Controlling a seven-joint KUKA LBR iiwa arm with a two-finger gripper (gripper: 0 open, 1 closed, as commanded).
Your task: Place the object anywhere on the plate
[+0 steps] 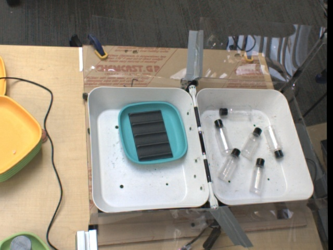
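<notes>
Clear vials (229, 163) (black-capped) lie scattered, mostly pointing up-down, in the right bin (296, 134) — teal plate (152, 133) left.

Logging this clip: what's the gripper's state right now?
Gripper: state cannot be told from this camera view; the vials lie loose in the right bin, and the teal plate carries a dark ridged block.

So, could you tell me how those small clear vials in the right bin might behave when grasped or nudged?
The vials look like slim cylinders lying flat, so a nudge would probably roll them. Their clear, smooth walls suggest a slippery, possibly breakable surface. They seem light, and two by the right bin centre lie close together, so one may shift its neighbour.
</notes>
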